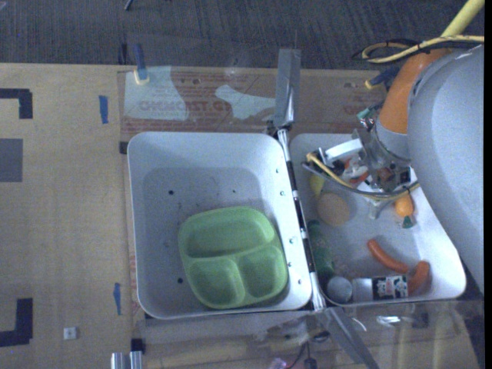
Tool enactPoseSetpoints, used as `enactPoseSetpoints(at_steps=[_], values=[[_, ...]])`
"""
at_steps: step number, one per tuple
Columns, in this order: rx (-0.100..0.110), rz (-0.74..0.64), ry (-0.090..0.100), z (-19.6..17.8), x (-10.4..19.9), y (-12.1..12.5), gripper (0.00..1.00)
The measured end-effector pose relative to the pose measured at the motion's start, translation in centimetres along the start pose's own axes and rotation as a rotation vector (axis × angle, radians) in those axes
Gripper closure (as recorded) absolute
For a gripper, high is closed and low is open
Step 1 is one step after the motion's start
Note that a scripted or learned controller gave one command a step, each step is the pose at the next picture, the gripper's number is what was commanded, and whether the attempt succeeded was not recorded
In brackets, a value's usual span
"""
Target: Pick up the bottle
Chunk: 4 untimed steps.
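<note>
A large grey robot arm (453,152) with an orange band enters from the right and hangs over the far part of the right white bin (442,279), one of two shallow bins set side by side on a wooden bench (61,229). The left bin (154,167) holds a green divided tray (231,256). The gripper (369,177) sits low among cables and fittings near the right bin's back wall; whether it is spread or closed, and whether it has anything, cannot be made out. The likely target, a dark green bottle (319,248), lies along the right bin's left wall, near the divider, well apart from the gripper. Close by are a tan round object (334,209), a yellow item (317,184), an orange sausage-shaped toy (388,256), a small orange piece (404,204), a grey can (339,289) and a small printed package (390,287). The task appears to be at the approach stage, nothing lifted; the next move calls for travelling toward the divider and descending over the bottle without clipping the bin wall. The package's printing and faint lettering on the board (177,106) behind the bins are too blurred to read.
</note>
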<state>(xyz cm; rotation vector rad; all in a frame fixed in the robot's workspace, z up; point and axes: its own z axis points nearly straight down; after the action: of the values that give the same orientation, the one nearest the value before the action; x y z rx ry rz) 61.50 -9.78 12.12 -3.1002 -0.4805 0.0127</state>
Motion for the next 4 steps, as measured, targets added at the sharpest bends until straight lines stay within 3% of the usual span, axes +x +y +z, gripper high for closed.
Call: enactPoseSetpoints(at_steps=[1,2,3,4], values=[[-0.002,0.09,0.01,3.6,-4.2,-1.1,0.0],[0.0,0.088,0.008,2.9,-4.1,-1.1,1.0],[-0.002,-0.027,0.003,-3.4,-3.5,-1.2,1.0],[-0.004,-0.157,-0.001,-24.7,-10.3,-4.2,1.0]])
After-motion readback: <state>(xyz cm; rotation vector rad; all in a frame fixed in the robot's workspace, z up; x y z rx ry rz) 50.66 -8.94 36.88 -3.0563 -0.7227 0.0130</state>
